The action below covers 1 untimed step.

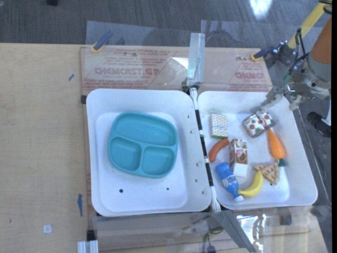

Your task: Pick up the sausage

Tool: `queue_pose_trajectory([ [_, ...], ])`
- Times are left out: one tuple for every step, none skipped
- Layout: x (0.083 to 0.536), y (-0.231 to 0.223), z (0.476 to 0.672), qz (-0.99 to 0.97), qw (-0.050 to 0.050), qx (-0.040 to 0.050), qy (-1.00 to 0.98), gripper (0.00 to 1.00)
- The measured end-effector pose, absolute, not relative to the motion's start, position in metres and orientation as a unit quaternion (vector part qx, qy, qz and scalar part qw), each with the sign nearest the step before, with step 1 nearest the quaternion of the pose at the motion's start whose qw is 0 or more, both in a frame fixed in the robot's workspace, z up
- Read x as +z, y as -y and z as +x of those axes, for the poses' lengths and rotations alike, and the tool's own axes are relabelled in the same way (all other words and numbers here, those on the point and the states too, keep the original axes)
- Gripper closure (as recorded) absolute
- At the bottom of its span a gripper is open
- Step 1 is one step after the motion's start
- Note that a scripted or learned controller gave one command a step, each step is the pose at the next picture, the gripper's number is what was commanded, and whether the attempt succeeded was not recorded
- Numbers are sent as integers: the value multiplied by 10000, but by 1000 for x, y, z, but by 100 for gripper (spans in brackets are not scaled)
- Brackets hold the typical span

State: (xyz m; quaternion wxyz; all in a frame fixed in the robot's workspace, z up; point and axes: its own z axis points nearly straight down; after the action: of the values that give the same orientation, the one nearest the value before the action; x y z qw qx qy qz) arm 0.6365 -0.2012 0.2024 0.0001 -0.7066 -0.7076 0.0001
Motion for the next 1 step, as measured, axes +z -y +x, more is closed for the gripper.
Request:
queue_pose_trajectory([
  [119, 164, 597, -6957, -1, 0, 7183, 0],
])
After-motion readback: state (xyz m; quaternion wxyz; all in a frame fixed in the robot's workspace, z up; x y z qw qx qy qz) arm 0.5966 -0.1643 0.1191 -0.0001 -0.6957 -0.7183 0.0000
